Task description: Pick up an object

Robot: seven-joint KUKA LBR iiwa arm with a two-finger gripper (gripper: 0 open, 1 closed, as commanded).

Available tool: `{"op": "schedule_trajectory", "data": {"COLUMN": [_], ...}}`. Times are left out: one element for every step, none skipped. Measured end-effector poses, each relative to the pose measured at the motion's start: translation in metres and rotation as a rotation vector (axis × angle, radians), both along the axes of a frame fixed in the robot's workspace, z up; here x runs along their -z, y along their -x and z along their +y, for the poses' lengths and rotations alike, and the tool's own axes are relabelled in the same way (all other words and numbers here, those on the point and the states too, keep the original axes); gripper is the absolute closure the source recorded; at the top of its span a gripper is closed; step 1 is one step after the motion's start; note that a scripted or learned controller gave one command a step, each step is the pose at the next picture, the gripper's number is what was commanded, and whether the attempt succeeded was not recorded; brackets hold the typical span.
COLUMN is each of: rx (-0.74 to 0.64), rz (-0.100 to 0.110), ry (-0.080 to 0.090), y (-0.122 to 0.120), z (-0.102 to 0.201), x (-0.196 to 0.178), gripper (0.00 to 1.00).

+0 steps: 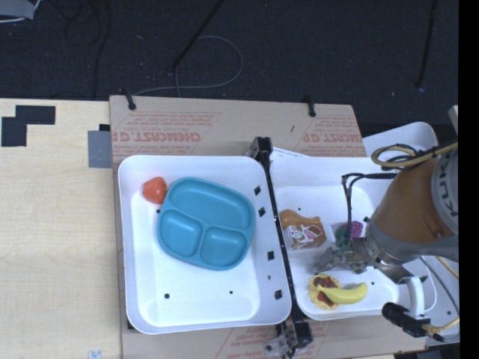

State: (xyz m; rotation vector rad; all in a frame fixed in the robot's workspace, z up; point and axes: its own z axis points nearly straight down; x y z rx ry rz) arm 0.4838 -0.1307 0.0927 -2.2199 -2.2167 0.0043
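The right bin (314, 178) holds a brown snack packet (301, 230), a yellow banana (347, 293) lying on a red and yellow item (322, 287), and a small purple and green object (349, 232). My gripper (334, 259) hangs low in this bin, between the packet and the banana, just below the purple and green object. The grey and orange arm (412, 212) hides the bin's right part. I see nothing held in the gripper.
The left bin (194, 305) carries a blue divided plate (205, 223) and an orange-red ball (154, 190) at its upper left corner. A black divider (274, 230) runs between the bins. Cables (393, 155) loop above the arm.
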Motion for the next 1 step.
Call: {"op": "schedule_trajectory", "data": {"rx": [0.006], "rz": [0.001], "ry": [-0.001], "y": [0.0002], "z": [-0.0012], "x": [-0.0115], "gripper": [1.0]}}
